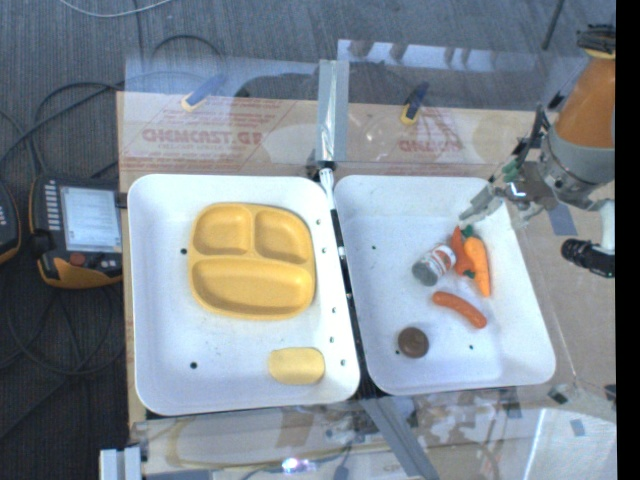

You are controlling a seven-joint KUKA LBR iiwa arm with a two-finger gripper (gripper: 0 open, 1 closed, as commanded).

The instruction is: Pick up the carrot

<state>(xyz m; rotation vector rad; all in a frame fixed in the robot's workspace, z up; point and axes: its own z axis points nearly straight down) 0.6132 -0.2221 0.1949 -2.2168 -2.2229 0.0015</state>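
Now, what we see from above the worktop (pixel 140 138):

Carrot: we find the carrot (pixel 477 261) lying in the right bin (pixel 520 363), in its upper right part, orange with green at its upper end, running roughly top to bottom.
Neighbours: a small can (pixel 434 265) with a grey lid lies on its side just left of the carrot, touching or nearly touching it; we cannot tell which. A second orange piece (pixel 458 243) sits between can and carrot.
Sausage: a reddish sausage (pixel 460 309) lies just below the carrot, slanting down to the right.
Brown disc: a round brown piece (pixel 412 342) rests lower in the same bin, apart from the rest.
Claw: the claw (pixel 478 208) hangs over the bin's upper right corner, just above the carrot's green end; we cannot tell whether its fingers are apart or together, and nothing shows between them.
Arm: the grey arm (pixel 585 133) with its orange band comes in from the right edge.
Left bin: the left bin (pixel 160 368) holds a yellow divided plate (pixel 252 260) and, below it, a yellow block (pixel 297 365).
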